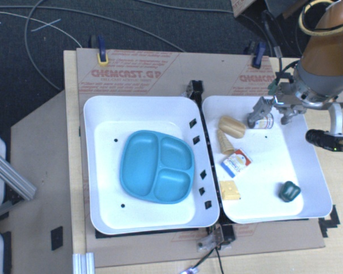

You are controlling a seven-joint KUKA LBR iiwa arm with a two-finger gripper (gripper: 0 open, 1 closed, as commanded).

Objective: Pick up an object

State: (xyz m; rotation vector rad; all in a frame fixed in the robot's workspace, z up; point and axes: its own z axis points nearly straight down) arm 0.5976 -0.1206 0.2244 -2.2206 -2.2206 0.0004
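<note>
The claw (270, 116) hovers over the far part of the right bin (308, 170), fingers parted and gripping nothing. The nearest object, a tan roll (232, 127), lies just to its left, long axis running left-right.

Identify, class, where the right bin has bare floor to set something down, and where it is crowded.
Bare floor lies between the small carton and the teal object, and along the right bin wall. Crowded: the left side, where bread roll, cone, carton and yellow block line up; the hand hovers near the roll.
</note>
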